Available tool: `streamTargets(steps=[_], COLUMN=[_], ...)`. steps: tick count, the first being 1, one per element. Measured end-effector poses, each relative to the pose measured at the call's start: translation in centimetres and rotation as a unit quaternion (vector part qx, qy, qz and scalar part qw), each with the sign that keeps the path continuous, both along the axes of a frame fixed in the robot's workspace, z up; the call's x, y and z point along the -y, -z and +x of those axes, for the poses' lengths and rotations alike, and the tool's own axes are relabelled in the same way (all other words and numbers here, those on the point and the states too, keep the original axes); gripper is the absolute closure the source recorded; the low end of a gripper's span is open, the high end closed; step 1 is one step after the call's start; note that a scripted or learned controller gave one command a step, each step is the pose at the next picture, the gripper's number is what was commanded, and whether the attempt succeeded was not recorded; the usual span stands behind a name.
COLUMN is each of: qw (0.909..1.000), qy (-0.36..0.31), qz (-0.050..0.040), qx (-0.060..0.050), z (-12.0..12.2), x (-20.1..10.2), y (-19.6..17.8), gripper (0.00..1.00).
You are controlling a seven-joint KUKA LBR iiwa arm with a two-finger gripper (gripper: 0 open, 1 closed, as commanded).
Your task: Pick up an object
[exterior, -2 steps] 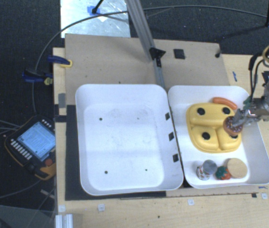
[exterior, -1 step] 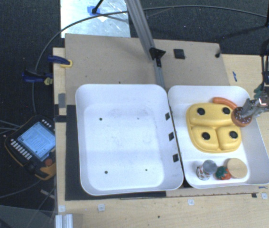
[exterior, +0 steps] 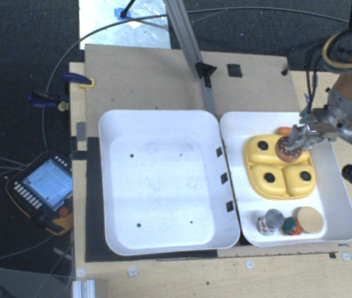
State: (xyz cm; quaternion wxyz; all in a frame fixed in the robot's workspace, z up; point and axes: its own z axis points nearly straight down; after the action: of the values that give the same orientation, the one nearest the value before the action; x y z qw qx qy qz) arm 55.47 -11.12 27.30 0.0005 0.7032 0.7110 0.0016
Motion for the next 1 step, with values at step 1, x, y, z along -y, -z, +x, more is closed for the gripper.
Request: streamTargets(steps=[1], qw=[1.0], qy=[0.0], qz=[0.0002], qx=[-0.001], z=[0.74], x=[-5.89], y=[1.67], gripper=[1.0])
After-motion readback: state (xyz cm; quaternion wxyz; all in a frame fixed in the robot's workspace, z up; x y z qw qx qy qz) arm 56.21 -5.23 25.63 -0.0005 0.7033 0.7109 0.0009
